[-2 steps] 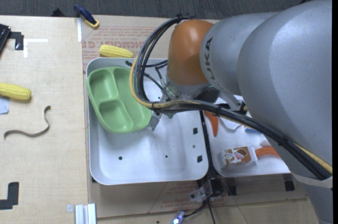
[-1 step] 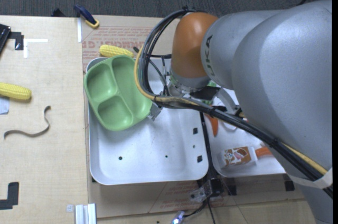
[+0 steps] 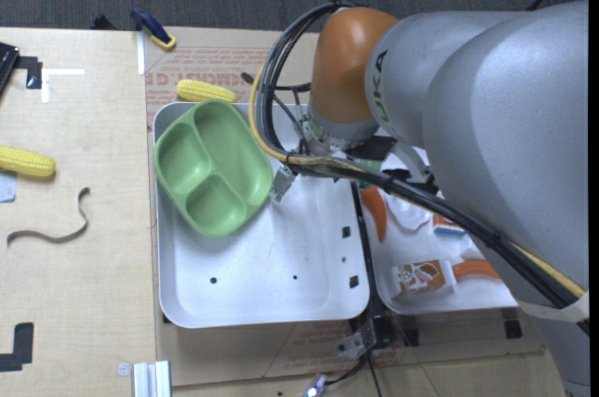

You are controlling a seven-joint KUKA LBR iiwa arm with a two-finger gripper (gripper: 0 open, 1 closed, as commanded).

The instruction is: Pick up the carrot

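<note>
The carrot (image 3: 376, 210) is a short orange piece lying at the left edge of the right bin (image 3: 440, 301), partly crossed by the arm's black and yellow cables. My gripper (image 3: 284, 179) hangs below the orange wrist band, over the left bin (image 3: 271, 283), just right of a green divided plate (image 3: 211, 166). It sits to the left of the carrot, across the wall between the bins. The arm's bulk hides most of the gripper.
The plate leans in the left bin's far left corner. A small brown-and-white carton (image 3: 421, 278) and an orange-and-white item (image 3: 475, 270) lie in the right bin. Corn cobs rest behind the left bin (image 3: 206, 91) and on the bench (image 3: 26, 163).
</note>
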